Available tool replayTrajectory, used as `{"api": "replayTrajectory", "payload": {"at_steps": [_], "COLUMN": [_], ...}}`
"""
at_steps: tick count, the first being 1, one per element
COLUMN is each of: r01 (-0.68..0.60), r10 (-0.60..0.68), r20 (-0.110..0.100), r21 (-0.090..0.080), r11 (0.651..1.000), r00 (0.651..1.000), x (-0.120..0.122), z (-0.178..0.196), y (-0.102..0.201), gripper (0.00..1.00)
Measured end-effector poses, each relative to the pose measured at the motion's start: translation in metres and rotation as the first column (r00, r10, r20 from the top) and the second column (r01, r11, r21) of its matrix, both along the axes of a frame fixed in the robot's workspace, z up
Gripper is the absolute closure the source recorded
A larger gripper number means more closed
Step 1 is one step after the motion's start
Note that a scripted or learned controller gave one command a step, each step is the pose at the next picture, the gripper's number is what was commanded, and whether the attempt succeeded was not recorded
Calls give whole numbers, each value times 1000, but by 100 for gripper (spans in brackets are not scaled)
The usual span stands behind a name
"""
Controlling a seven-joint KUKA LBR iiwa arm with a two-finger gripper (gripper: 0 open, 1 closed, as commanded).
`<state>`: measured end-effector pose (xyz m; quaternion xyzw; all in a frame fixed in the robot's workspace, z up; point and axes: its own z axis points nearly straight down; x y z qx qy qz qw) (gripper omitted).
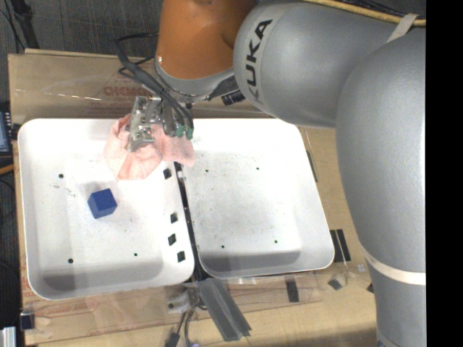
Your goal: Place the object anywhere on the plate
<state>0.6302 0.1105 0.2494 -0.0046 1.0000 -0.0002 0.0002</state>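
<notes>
— Camera view first: where is the object sitting?
— The blue cube (103, 202) is lying in the left bin (43, 215), on the white floor toward its left-centre, well apart from everything else.
— And the plate?
— A pale pink plate (137, 159) is resting in the same bin's far right corner, up against the wall dividing the two bins — part of it is being covered by the gripper.
— What is the gripper doing?
— The gripper (153, 127) is hanging over the plate's far edge, under the orange band (195, 31) of the grey arm (340, 56). I cannot tell how far its fingers are parted, and nothing is showing between them.
— The other container?
— The right bin (249, 201) is showing just its speckled white floor and a few dark dots.
</notes>
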Motion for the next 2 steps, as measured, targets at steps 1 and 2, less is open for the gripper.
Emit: {"api": "replayTrajectory", "payload": {"at_steps": [1,2], "r01": [-1,0], "r10": [1,0], "r20": [-2,-2], "r21": [-1,-1], "r11": [1000,1000], "r00": [1000,1000], "x": [-9,-9], "z": [-10,-10], "y": [50,50], "gripper": [100,0]}}
